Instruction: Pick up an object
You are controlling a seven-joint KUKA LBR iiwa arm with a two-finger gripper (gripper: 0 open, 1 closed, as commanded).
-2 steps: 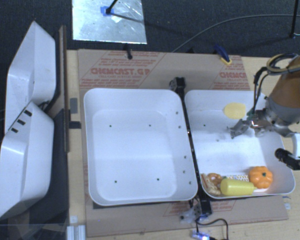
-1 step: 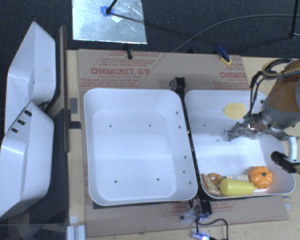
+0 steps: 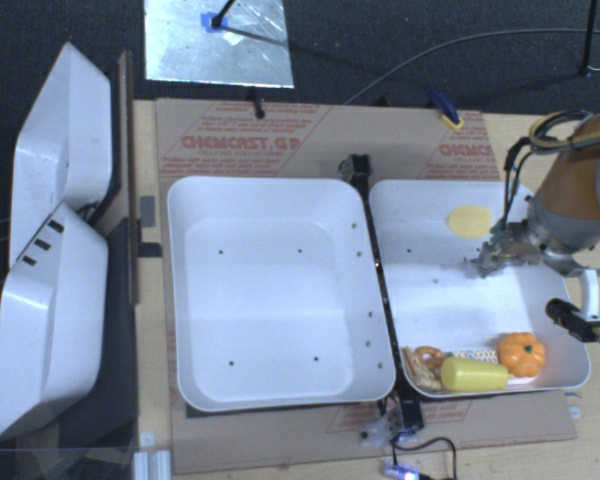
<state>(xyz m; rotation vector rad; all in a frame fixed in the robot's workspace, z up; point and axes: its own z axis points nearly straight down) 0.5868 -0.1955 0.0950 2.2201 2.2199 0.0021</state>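
My gripper [image 3: 486, 260] hangs low over the right bin [image 3: 420, 298], near its back right part. A flat pale yellow disc [image 3: 469, 220] lies just behind and left of it, apart from the fingers. Along the bin's front wall sit a small orange pumpkin [image 3: 521, 354], a yellow-green oblong piece [image 3: 472, 374] and a brown pretzel-like item [image 3: 424, 360]. Nothing shows between the fingers.
The left bin [image 3: 270, 288] stands beside the right one, split from it by a dark divider [image 3: 380, 278]. The arm's orange band [image 3: 577, 183] looms over the right bin's right wall. Cables cross the floor behind the bench.
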